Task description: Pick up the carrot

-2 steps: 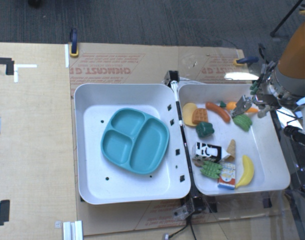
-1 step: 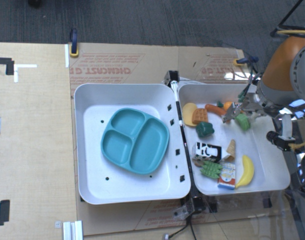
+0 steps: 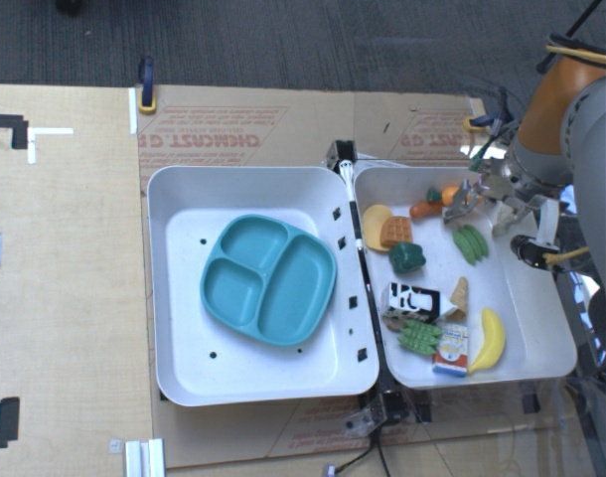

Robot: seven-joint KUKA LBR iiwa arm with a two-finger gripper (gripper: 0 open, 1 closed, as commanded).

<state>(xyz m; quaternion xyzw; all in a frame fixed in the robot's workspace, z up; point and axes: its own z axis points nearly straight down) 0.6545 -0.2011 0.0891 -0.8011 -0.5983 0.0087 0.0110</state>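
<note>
Carrot [image 3: 425,208] lies unlifted in the right bin [image 3: 541,366]; end effector [image 3: 469,199] hovers just beside it, grip state unclear.

Left bin [image 3: 174,296]: teal divided plate [image 3: 269,278], centre. Right bin [image 3: 541,351]: waffle [image 3: 396,232] at 10 o'clock, a yellow round piece [image 3: 375,221] just beside it; dark green pepper [image 3: 407,257] below; green pea pods [image 3: 471,242] at 1 o'clock; banana [image 3: 491,340] at 5 o'clock; small carton [image 3: 451,351] beside it; black-and-white box [image 3: 413,299] at 7 o'clock, a green ridged item [image 3: 419,339] just below.
</note>
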